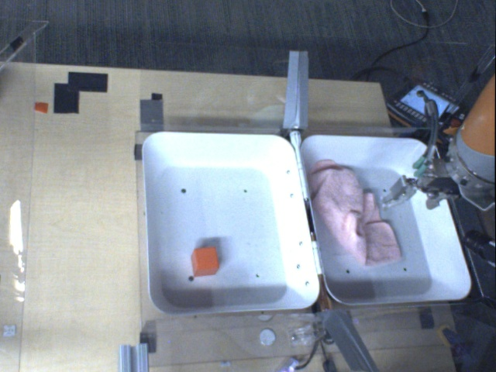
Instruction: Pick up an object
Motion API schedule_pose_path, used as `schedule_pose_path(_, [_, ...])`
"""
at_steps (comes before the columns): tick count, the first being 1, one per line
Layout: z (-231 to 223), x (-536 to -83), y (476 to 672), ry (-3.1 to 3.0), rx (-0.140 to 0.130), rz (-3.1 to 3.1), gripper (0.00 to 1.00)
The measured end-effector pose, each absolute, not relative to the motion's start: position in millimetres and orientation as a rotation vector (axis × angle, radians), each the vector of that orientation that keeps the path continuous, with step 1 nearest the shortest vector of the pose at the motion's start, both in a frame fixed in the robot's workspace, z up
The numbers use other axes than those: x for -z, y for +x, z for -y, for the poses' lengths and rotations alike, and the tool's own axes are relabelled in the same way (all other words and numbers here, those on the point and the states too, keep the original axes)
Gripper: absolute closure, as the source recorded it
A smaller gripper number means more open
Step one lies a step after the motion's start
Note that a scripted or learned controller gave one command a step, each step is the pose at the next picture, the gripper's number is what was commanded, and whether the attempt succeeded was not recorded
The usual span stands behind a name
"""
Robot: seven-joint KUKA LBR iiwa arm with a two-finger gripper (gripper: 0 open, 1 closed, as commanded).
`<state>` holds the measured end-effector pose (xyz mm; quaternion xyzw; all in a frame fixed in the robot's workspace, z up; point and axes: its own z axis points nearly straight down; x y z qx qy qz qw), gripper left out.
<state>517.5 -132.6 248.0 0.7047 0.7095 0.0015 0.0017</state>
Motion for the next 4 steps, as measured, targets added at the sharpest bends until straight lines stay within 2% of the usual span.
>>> schedule_pose_path(1, [123.4, -126.5, 544.6, 2.198, -0.004, -2.241, 0.00])
schedule_pose_path(2, [107.4, -94.4, 548.2, 2.083, -0.018, -2.327, 0.00])
schedule_pose_path(3, [111.4, -94.2, 605.2, 2.236, -0.022, -2.184, 0.00])
schedule_pose_path(4, [163.0, -94.2, 646.7, 2.071, -0.016, -2.340, 0.00])
